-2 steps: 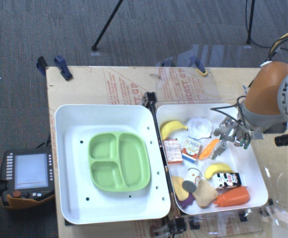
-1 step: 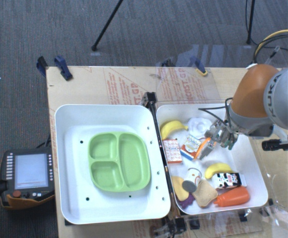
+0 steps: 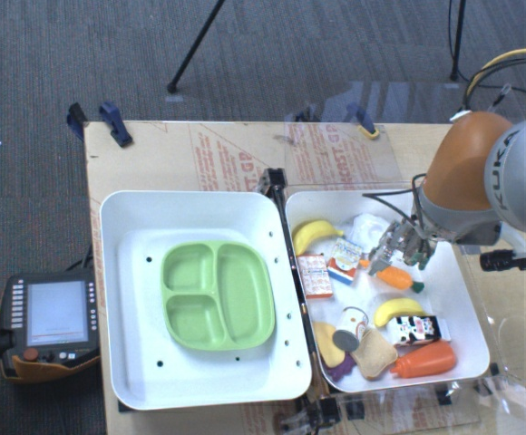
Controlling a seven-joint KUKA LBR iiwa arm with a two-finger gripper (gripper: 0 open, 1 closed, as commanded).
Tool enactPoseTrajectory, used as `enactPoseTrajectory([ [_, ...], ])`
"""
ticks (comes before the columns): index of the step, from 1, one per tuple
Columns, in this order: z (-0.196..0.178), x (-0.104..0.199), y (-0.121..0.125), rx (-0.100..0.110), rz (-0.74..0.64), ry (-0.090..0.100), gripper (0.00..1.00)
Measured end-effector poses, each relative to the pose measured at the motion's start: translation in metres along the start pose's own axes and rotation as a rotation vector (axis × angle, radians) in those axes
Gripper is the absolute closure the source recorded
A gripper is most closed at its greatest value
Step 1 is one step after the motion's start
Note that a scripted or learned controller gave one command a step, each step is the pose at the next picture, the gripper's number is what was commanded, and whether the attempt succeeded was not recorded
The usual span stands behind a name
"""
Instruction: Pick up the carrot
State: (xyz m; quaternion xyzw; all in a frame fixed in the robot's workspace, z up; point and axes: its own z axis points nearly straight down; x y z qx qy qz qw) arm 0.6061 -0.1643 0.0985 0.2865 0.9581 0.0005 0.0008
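Nearest my lens, bottom edge of the table (image 3: pixel 181 157): front rim of the left bin (image 3: pixel 118 288).

Item 1, left bin: green divided plate (image 3: pixel 218 294), three compartments, nothing in them. Not part of this step.

Item 2, right bin (image 3: pixel 467 297), left half: banana (image 3: pixel 316 235), small red-and-white carton (image 3: pixel 315 275), tan and yellow soft pieces near the front wall.

Item 3, right bin, centre: carrot (image 3: pixel 395 278), orange with green at its right end, lying tilted on the bin floor, a second banana (image 3: pixel 397 310) just below it.

Item 4: gripper (image 3: pixel 403 246), just above the carrot and seemingly at its upper side. I cannot tell whether its fingers are parted or closed, and I see no carrot between them.

Item 5, front right: milk carton (image 3: pixel 416 330), orange bottle (image 3: pixel 423 361).

My judgement: grasp not yet made. To do it well, I would centre over the carrot's thick middle, span its short width, go low, and keep off the banana.
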Motion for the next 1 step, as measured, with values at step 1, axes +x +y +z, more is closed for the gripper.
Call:
enactPoseTrajectory([
  [1, -0.0470, 0.0955, -0.0380, 0.000, 0.007, 0.000, 1.00],
])
